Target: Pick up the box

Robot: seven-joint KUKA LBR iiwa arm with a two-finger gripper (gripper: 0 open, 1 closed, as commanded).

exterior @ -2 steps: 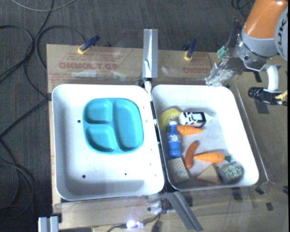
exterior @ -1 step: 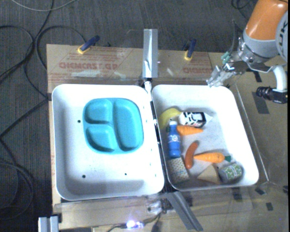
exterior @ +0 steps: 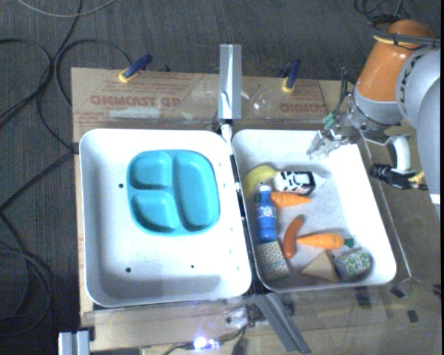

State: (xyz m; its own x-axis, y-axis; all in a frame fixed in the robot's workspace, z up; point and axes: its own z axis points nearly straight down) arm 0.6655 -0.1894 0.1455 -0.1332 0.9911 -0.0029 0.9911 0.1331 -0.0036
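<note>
gripper above the right bin's far corner (jaw gap too small to tell).

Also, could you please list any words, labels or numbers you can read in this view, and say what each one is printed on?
"CHEMCAST GP", faint red print on the cardboard sheet under the bins, left part; this reading is uncertain.
A second red print on the right part of the same sheet: too faint to read.
Label on the blue bottle: too small to read.
Black-and-white box: markings blurred.
Patterned can: print illegible.
</note>
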